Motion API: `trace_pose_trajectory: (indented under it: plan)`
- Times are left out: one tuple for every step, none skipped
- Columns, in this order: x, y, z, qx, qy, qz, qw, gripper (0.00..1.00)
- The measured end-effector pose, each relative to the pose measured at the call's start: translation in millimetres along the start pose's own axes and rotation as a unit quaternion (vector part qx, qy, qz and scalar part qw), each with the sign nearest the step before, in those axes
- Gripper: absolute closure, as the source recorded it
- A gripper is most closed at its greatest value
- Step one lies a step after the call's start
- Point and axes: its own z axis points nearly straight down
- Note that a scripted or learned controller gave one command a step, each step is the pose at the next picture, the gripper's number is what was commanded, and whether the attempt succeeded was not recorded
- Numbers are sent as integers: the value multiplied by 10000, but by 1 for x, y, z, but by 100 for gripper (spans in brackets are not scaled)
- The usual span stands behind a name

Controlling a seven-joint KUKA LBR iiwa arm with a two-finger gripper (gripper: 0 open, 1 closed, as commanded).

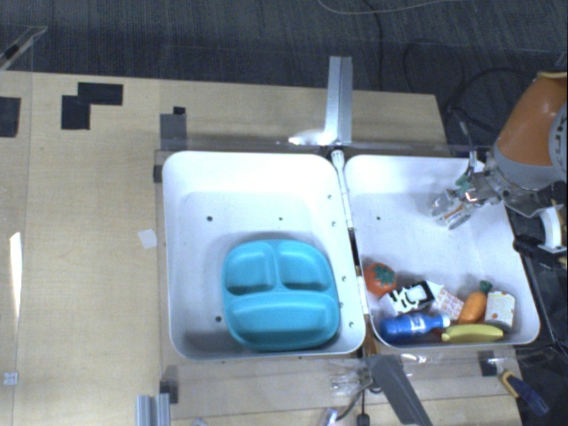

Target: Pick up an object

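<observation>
Pale table (89, 238), hand (451, 208) over bare right bin (399, 180) floor, grip unclear, toys (435, 309) heaped nearer, blue tray (280, 293) far left.

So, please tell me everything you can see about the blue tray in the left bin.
The blue divided tray looks like smooth, light blue plastic with rounded corners. It has three compartments: two smaller ones on the far side and one wide one on the near side, with nothing visible in them. It lies flat and face up on the floor of the left bin, in the near half, close to the near wall. The gripper is far away, over the right bin.
</observation>
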Motion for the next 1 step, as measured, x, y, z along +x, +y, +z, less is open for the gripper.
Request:
trace_pose_trajectory:
  plan:
    - [62, 60, -90, 49, 19, 786, 9969, 100]
